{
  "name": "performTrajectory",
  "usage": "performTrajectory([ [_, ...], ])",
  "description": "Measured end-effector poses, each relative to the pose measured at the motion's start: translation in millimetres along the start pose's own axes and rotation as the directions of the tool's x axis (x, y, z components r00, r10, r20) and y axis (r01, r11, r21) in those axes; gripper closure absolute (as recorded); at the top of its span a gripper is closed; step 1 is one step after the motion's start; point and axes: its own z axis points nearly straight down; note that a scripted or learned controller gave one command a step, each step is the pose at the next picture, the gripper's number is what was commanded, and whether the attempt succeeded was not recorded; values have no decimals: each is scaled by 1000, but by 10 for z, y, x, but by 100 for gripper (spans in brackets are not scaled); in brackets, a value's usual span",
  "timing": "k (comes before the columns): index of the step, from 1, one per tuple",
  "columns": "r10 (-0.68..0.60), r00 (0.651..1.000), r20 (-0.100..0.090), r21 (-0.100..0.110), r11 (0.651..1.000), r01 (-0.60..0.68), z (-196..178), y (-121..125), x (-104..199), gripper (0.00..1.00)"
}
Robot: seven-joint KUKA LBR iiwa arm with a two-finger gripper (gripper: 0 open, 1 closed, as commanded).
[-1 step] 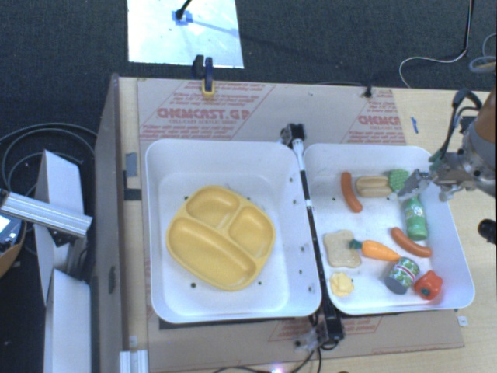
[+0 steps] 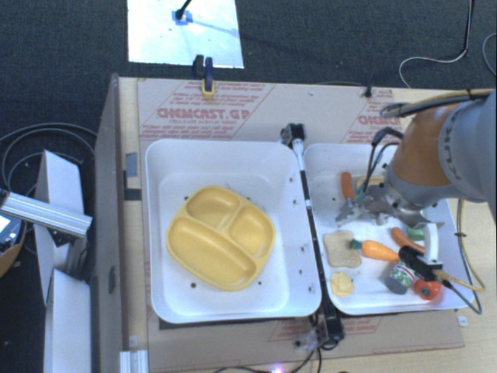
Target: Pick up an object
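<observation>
My gripper (image 2: 356, 208) hangs low over the right bin (image 2: 326, 162), near its left middle. The grey arm with its orange band (image 2: 423, 150) reaches in from the right and hides the bin's back right. Just behind the gripper lies an orange carrot-like piece (image 2: 346, 183). In front of it sit a tan slice of toast (image 2: 342, 249) and a carrot with a green top (image 2: 377, 249). Nothing shows in the gripper's grasp.
Nearer the front of the right bin lie a small yellow piece (image 2: 342, 284), a grey can (image 2: 398, 278), a red tomato (image 2: 427, 289) and another orange piece (image 2: 404, 235). The left bin (image 2: 163, 169) holds a yellow divided plate (image 2: 220, 235).
</observation>
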Motion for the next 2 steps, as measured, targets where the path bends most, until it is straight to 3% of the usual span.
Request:
performTrajectory([
  [1,-1,1000,1,-2,1000,1,26,383,-18,0],
  [2,2,1000,-1,11,1000,-2,45,666,5,0],
])
